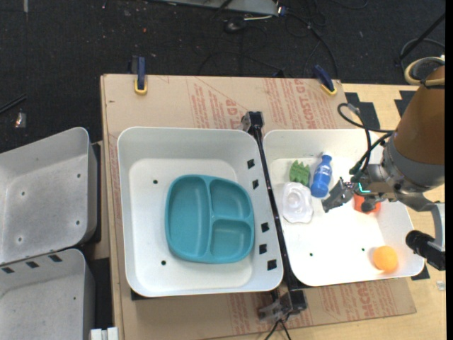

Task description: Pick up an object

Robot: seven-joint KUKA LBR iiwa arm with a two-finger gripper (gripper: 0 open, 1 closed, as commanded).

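The tool (345,193) hovers low over the right bin (340,261), just beside the blue bottle (321,175) and a red object (367,202); its finger spread cannot be told.

Dark speckled floor (56,34); black cables (311,27); cardboard-topped bench (191,98).

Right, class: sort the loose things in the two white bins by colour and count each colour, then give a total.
Teal: 1, the divided plate
Blue: 1, the bottle
Green: 1, the ridged piece
Clear or white: 1, the plastic cup
Orange: 1, the ball
Red-orange: 1, the item partly hidden under the gripper
Total: 6
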